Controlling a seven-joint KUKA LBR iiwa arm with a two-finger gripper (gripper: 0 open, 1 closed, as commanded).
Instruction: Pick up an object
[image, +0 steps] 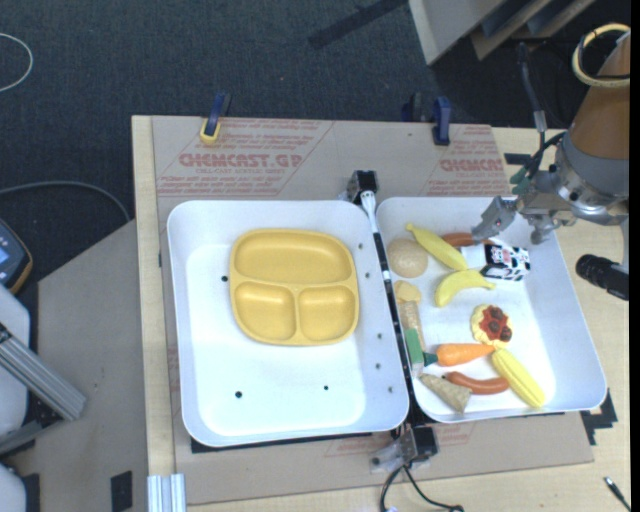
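Note:
My gripper (516, 224) hangs over the back right part of the right bin (580, 330), its two fingers (493, 219) spread open with nothing between them. Just below it lies a small black-and-white toy (506, 262). To its left are two yellow bananas (436, 246) (461, 287), a red sausage (461, 240) and a round beige bun (407, 259). Nearer the front lie a pizza piece (492, 323), a carrot (463, 353), a corn cob (520, 377), another sausage (479, 382) and a bread piece (446, 393).
The left bin (200, 340) bears a yellow divided plate (295, 285). A beige stick with a green band (412, 330) lies along the right bin's left wall. Clamps (211, 128) (441, 120) stand at the board's back edge. The arm (600, 130) rises at the top right.

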